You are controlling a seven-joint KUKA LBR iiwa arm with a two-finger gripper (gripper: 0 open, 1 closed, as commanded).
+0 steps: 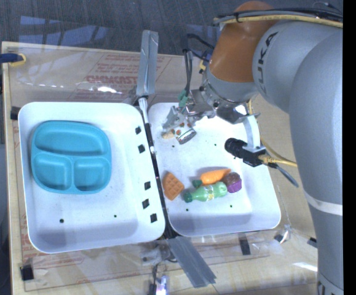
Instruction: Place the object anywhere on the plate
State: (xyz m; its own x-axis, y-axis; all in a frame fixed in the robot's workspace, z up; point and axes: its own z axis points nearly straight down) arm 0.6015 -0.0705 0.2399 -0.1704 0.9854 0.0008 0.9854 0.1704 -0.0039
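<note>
Two shallow white bins were seen side by side on the bench, the left bin [73, 226] and the right bin [227, 217] joined along a central divider.

Nearest the camera, in the lower half of the right bin, a small cluster of toy foods was gathered: a tan waffle-patterned piece [173, 185] lay closest to the divider, a green bottle-shaped toy [205, 193] was laid on its side just beside it, an orange carrot [215, 176] was set touching the green toy's upper edge, and a dark purple item [233, 182] was found at the right end of the group. All of them rested on the bin floor, well apart from the plate.

In the left bin, a blue plate [71, 156] with three compartments was placed flat in the upper-left part; nothing was seen lying in its compartments.

Farther back, at the upper-left corner of the right bin, the gripper [181, 126] was lowered close to the bin floor, just beside the divider. Small pale and brownish shapes were visible around its tip, but what they were could not be made out, and whether the tool was spread or clenched could not be told from the view. Behind it, the grey arm [288, 48] with its orange band [236, 45] was extended in from the right.
</note>
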